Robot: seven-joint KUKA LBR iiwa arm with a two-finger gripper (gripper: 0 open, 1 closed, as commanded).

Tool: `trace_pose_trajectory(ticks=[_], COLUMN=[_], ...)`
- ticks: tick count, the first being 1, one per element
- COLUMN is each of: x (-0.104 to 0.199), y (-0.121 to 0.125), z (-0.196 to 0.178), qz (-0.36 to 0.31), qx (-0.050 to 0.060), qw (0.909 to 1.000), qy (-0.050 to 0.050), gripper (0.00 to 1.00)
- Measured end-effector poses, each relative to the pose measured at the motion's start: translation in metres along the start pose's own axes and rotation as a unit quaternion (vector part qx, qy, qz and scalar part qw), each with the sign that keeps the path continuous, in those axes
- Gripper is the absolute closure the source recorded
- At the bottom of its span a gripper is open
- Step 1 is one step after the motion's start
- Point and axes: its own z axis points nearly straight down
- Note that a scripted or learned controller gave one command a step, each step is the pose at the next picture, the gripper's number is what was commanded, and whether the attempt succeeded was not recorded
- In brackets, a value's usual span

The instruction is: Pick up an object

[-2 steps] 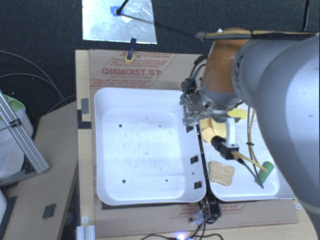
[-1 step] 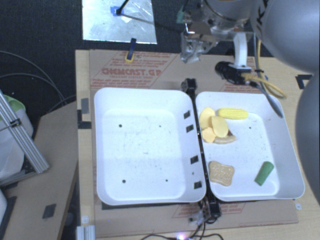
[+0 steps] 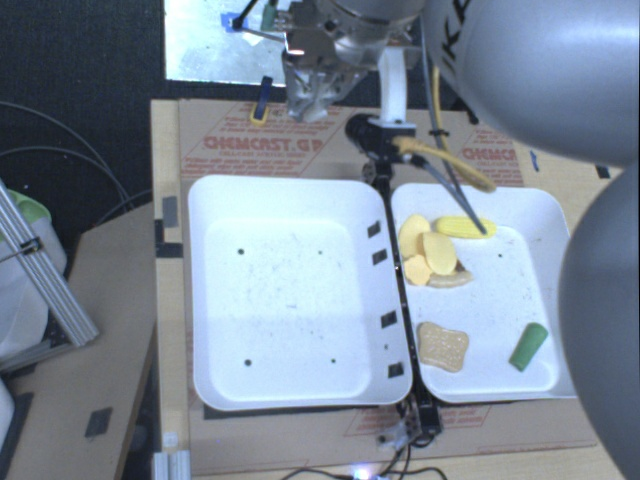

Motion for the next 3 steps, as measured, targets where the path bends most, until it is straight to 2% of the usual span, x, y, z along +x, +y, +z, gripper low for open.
trace_pose_trajectory(ticks=[1,2,3], x=[0.017,-0.060,-0.024], y=[-0.088,-0.055,-0.111], z=[0.037,0.019,0.038], qz=[0.002,0.010,0.003], qx=[0.006,0.001,0.004], qw=[1.0000,0.9999,1.0000], qy=[-0.002,-0.003,-0.002], gripper=[1.00,1.00,1.00])
